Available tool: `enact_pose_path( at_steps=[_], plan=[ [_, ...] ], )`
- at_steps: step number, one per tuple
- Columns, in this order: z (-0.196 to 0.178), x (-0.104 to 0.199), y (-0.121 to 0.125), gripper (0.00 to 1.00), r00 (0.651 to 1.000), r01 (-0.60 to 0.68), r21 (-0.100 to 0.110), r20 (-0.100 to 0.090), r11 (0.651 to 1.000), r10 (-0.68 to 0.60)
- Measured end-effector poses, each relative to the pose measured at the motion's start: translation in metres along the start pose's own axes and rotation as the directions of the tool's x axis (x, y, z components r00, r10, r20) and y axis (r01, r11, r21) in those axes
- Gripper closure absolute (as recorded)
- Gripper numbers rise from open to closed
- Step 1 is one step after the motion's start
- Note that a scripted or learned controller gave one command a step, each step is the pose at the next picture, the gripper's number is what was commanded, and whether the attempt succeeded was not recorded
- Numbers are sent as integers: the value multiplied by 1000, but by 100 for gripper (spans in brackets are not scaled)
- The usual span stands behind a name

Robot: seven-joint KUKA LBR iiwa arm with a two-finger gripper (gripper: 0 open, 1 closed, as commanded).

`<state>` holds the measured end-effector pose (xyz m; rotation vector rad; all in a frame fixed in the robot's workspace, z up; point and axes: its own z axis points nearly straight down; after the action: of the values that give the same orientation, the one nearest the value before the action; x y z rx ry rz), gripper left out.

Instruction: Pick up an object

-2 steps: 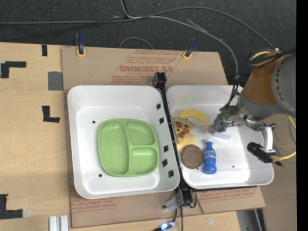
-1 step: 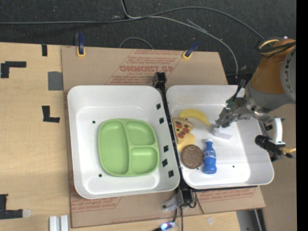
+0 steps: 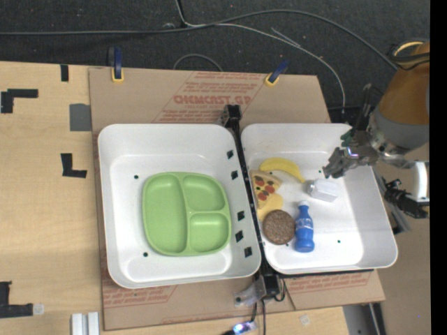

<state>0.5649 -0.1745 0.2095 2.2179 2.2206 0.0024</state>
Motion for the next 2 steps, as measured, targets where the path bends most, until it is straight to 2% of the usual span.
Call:
enact_pose_path(
  at_steps=[1,2],
  plan=[
    [-52,0,1,100,1000,0,-1,1,1000,0],
    [-37,60,8,100,1000,5,5,-3,1000,-5]
  ],
)
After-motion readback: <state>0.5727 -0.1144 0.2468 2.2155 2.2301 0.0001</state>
